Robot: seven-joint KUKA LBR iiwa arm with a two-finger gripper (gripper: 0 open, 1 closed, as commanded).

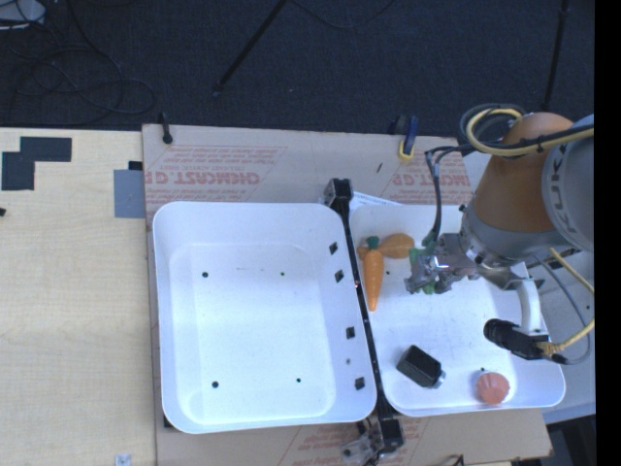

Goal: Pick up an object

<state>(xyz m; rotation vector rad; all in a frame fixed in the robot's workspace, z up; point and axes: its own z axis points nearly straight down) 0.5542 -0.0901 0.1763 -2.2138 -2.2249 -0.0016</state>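
Black block [420, 366] and pink ball [492, 387] sit lower right of frame, on floor of the right bin [456, 330], block left of ball, a bit apart. Up toward frame center-right, orange carrot [372, 276] w/ green top lies along the bin's left wall, and an orange-yellow rounded obj [396, 246] is just beside its top end; gripper [424, 278] hangs low over bin floor right of carrot, near but not touching, can't tell its state. Left bin [254, 216] takes center-left of frame, grey arm w/ orange band [519, 178] comes in from right edge.
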